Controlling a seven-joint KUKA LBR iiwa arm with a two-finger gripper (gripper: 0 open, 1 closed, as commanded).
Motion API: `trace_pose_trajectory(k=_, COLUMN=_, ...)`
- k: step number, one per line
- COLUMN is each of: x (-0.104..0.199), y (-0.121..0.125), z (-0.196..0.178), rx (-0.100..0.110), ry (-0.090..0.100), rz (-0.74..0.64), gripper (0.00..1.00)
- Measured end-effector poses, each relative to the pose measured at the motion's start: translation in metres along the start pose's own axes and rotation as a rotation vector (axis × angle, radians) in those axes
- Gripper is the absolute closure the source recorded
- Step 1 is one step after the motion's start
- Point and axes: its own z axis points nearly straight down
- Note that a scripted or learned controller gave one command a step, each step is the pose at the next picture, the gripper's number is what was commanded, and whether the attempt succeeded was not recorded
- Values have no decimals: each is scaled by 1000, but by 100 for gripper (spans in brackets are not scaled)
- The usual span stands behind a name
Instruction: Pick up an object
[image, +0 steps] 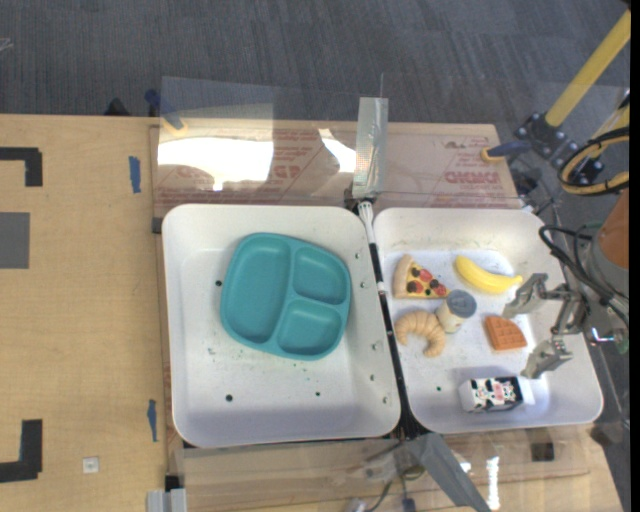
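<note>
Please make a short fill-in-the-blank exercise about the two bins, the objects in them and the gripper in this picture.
1. The teal plate lies in the ____ bin.
2. In the right bin, the yellow fruit beside the pizza slice is a ____.
3. The gripper is spread open beside the orange ____.
4. The croissant lies directly below the ____ slice.

Missing words: left; banana; waffle; pizza

One fixed camera looked down at a slant on both bins (280, 225), the arm (615, 250) entering at frame right.
</note>
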Motion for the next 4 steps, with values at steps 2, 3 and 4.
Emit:
trace_pose_trajectory(k=2, x=-75, y=59, z=112, rx=-2, ry=-9, rz=582, gripper=0)
trace_pose_trajectory(k=3, x=-111, y=54, z=113, rx=-2, ry=-4, rz=1294, gripper=0)
trace_pose_trajectory(k=4, x=-118, y=51, z=114, rx=-1, ry=-3, rz=1858, gripper=0)
